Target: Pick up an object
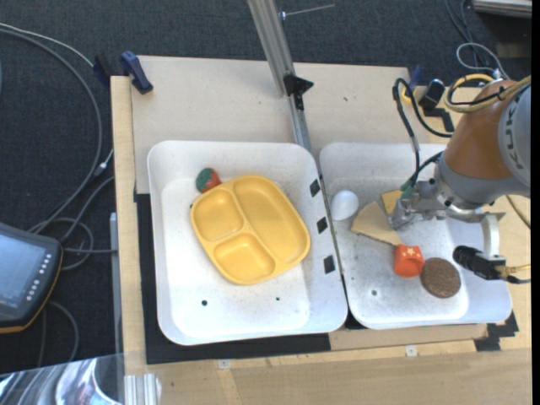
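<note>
Left bin holds a divided tray, a small ball at its far-left corner. Right bin holds an egg, wedge, cube and disc.

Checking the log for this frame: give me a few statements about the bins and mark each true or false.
1. The yellow tray lies in the left bin. True.
2. The white egg is in the left bin. False: it lies in the right bin, near the divider.
3. The orange block sits beside the brown disc. True.
4. The gripper hangs over the tray. False: it is over the right bin, at the tan wedge.
</note>
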Controlling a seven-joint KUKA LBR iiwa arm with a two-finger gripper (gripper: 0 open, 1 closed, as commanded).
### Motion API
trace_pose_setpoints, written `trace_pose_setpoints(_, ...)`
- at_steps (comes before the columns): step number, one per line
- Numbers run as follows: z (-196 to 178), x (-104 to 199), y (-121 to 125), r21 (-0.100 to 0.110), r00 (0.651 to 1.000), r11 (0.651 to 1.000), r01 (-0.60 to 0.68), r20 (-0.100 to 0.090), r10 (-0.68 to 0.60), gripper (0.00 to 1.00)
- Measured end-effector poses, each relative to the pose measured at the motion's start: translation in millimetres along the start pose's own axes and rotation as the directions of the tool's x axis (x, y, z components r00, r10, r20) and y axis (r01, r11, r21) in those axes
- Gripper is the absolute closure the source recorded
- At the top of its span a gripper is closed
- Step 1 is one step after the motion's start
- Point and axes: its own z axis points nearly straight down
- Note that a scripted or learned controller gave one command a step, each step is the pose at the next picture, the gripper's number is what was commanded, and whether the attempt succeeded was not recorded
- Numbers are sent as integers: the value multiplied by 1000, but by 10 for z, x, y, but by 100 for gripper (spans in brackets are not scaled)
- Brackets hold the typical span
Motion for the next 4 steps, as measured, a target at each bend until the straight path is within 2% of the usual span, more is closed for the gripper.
trace_pose_setpoints(1,-583,98,11,0,1000,1000,2,2,-2,100)
trace_pose_setpoints(2,-1052,64,-37,0,1000,1000,1,2,-1,100)
trace_pose_setpoints(3,-1015,66,-32,4,1000,1000,1,2,-1,100)
trace_pose_setpoints(4,-1047,510,-175,9,1000,1000,4,-3,-4,100)
